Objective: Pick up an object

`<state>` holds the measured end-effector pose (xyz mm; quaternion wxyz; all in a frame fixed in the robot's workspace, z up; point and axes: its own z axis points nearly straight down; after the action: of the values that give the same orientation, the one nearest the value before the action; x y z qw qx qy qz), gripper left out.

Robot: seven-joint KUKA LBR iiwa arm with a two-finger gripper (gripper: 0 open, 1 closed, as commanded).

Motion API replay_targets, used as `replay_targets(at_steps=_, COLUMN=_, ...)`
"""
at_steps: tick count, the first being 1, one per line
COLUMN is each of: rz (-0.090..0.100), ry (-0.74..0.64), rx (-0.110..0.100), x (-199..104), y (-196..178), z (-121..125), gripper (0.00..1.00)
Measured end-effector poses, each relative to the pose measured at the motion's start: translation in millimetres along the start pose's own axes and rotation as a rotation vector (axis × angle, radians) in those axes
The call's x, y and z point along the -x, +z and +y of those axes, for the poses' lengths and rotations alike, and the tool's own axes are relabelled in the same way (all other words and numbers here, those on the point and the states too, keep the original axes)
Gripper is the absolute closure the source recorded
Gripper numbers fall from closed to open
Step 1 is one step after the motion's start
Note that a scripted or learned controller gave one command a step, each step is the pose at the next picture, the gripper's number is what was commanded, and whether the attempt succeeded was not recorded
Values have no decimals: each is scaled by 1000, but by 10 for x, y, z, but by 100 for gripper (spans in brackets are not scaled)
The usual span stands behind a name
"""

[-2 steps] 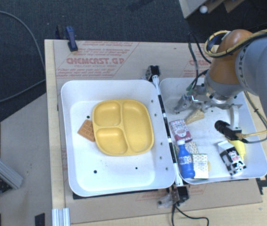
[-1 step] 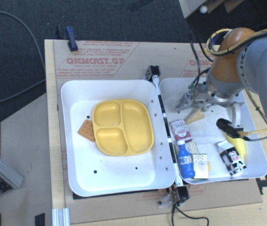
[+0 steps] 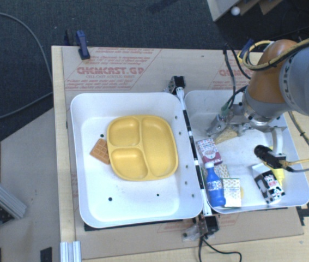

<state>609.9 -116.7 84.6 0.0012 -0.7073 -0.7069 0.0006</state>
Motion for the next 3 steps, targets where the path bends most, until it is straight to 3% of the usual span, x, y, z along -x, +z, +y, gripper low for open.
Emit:
replay_targets(at_steps=1, rz=-1, ry=0, rx=2, x=0, y=-102, z=6, gripper=100)
replay_targets(at_steps=2, rz=0, ry=-2, rx=5, x=-676, y=-1079, z=290, gripper=100)
replay_targets(at_steps=3, rz=-1, ry=-2, rx=3, x=-669, y=-1072, z=284, gripper=0)
